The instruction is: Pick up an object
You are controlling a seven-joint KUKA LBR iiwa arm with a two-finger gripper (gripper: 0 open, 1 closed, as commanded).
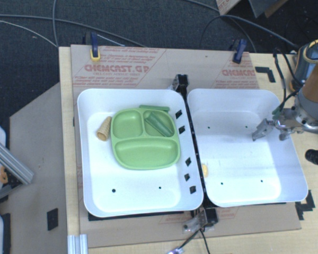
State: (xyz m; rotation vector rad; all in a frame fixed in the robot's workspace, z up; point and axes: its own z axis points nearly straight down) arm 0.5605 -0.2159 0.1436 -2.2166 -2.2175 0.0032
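Observation:
A green divided plate [145,140] lies in the left bin [132,197]. A dark green oblong piece [159,123] rests in the plate's upper right compartment. A tan waffle cone [103,128] lies against the plate's left edge. A small yellow bit [204,169] sits at the divider between the bins. My gripper [270,134] hangs over the upper right part of the right bin [244,189], far from the plate. Its fingers [259,131] stand open with nothing between them.
The grey arm with its orange band [310,83] comes in over the right bin's far right rim. Black clips [187,163] line the ridge between the bins. Blue clamps [95,45] hold the brown board at the back. A metal rail [8,160] lies at the left.

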